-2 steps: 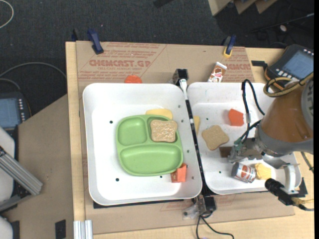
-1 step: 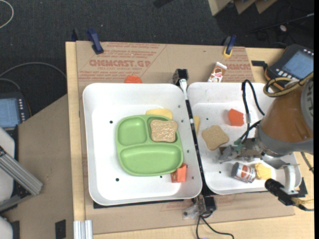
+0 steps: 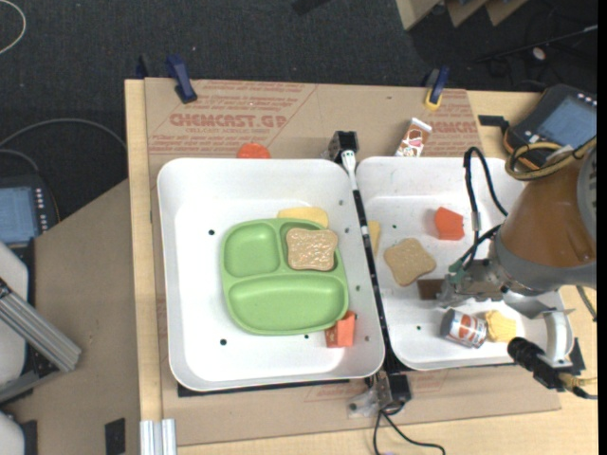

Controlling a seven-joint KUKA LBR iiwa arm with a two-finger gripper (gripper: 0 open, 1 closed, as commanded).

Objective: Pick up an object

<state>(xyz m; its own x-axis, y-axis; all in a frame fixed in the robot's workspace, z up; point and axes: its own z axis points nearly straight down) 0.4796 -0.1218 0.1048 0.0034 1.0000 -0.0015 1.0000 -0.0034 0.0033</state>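
Note:
My gripper (image 3: pixel 455 290) is low in the right bin (image 3: pixel 417 349), just right of a small dark brown piece (image 3: pixel 429 290) and right above a small tin can (image 3: pixel 464 328) that lies on its side. A yellow piece (image 3: pixel 501 326) lies against the can's right end. A slice of toast (image 3: pixel 408 260) lies left of the gripper, and an orange cube (image 3: pixel 449 223) sits farther back. The arm's bulky wrist (image 3: pixel 545 240) hides the bin's right part.
The left bin (image 3: pixel 190 254) holds a green divided tray (image 3: pixel 280 278) with a toast slice (image 3: pixel 312 248) in its upper right compartment. A yellow piece (image 3: pixel 305 216) lies behind the tray and an orange block (image 3: pixel 340 331) at its front right corner. A small carton (image 3: pixel 413 138) stands behind the bins.

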